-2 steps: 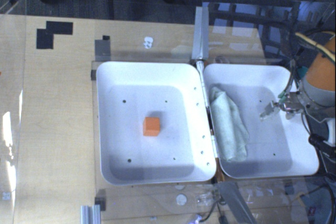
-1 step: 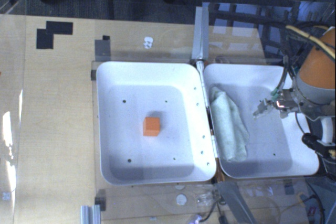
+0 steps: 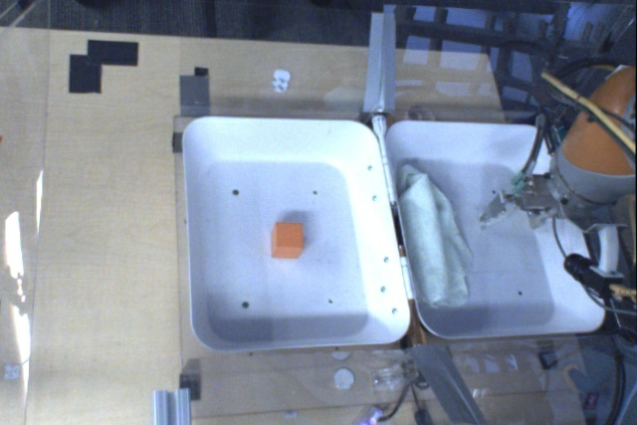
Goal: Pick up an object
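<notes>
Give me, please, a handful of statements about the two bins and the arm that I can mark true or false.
1. The orange cube lies in the left bin. True.
2. The pale cloth lies in the left bin. False: it lies in the right bin, by its left wall.
3. The gripper touches the cube. False: it is over the right bin.
4. The cloth and the cube lie in separate bins. True.

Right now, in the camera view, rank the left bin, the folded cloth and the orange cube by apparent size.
1. Left bin, largest.
2. Folded cloth, lying in the right bin.
3. Orange cube, smallest by far.
</notes>
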`<state>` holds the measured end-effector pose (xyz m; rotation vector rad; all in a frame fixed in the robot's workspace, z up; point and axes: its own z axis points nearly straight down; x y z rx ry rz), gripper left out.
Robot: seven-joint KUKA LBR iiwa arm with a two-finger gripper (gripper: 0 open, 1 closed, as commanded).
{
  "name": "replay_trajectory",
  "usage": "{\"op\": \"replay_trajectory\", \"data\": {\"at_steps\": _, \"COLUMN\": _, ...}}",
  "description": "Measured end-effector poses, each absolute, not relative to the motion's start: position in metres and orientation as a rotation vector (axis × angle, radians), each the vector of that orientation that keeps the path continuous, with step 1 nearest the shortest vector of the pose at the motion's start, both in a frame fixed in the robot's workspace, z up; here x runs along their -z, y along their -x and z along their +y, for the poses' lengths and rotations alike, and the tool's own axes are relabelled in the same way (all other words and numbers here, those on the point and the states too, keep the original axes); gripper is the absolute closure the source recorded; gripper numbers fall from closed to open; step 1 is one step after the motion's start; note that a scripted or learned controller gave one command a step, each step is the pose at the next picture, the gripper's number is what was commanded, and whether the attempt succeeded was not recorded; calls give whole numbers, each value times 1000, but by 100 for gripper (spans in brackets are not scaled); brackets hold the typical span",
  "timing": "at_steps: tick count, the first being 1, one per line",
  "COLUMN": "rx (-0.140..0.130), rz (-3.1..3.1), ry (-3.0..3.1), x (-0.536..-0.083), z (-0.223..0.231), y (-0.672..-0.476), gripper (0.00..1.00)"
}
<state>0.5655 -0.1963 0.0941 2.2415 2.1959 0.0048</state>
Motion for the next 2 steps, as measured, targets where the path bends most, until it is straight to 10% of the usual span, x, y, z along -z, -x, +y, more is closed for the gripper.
{"op": "replay_trajectory", "data": {"at_steps": 1, "rx": -9, "rz": 2198, "ry": -2235, "x": -105, "z": -195, "y": -567, "gripper": 100}}
{"op": "replay_trajectory", "data": {"at_steps": 2, "rx": -5, "rz": 2218, "ry": -2217, "x": -186, "z": -175, "y": -604, "gripper": 100}}
